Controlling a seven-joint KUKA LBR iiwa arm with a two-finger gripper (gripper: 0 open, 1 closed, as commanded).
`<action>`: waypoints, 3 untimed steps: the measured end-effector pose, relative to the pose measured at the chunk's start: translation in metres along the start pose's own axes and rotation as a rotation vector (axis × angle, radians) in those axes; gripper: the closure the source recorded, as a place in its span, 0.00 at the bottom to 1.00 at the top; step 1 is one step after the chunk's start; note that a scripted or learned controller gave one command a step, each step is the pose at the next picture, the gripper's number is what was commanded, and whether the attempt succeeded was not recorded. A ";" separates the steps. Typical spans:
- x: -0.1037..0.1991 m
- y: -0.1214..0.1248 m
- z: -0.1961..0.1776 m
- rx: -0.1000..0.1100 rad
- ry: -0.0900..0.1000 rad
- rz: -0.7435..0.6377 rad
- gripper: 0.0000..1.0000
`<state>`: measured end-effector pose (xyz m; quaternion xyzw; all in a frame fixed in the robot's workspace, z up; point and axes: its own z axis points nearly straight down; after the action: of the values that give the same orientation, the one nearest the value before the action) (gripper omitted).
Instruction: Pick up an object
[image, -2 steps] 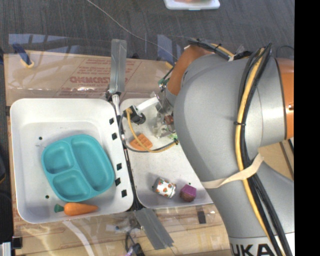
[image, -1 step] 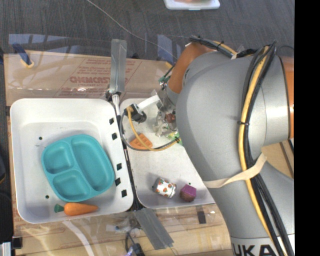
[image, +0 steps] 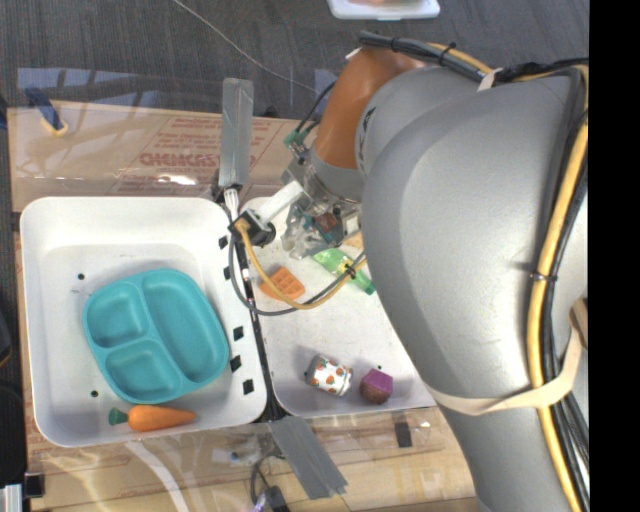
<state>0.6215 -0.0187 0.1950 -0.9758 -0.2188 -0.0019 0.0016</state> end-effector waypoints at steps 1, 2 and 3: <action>0.034 -0.034 0.004 -0.001 -0.004 0.235 1.00; 0.008 -0.079 0.005 0.002 -0.009 0.233 1.00; -0.014 -0.160 0.032 0.001 -0.010 0.228 1.00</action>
<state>0.5401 0.1200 0.1634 -0.9943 -0.1063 0.0033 0.0012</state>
